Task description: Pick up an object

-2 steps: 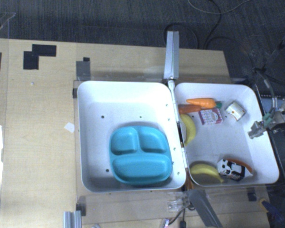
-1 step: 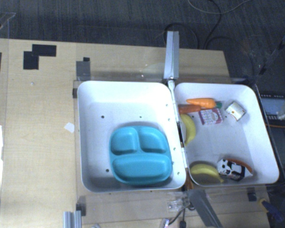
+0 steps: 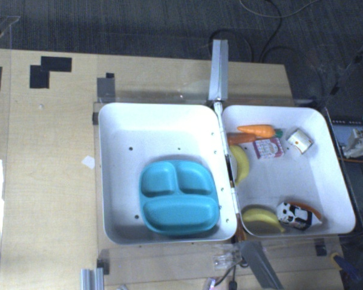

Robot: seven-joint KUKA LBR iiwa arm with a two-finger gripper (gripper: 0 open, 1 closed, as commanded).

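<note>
I cannot tell my gripper's state, so the pick has not begun. Next I choose a target: the carrot [image 3: 256,129] at the right bin's [image 3: 327,180] far edge lies fairly clear.

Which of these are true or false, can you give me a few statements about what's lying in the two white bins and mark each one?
1. The blue divided tray lies in the left bin. True.
2. The carrot lies in the left bin beside the tray. False: it lies in the right bin, near its far edge.
3. Two bananas are in the right bin. True: one banana lies along the divider, the other banana near the front edge.
4. The black and white toy sits on top of the tray. False: it lies in the right bin next to the front banana.
5. The pink carton is close to the carrot. True.
</note>
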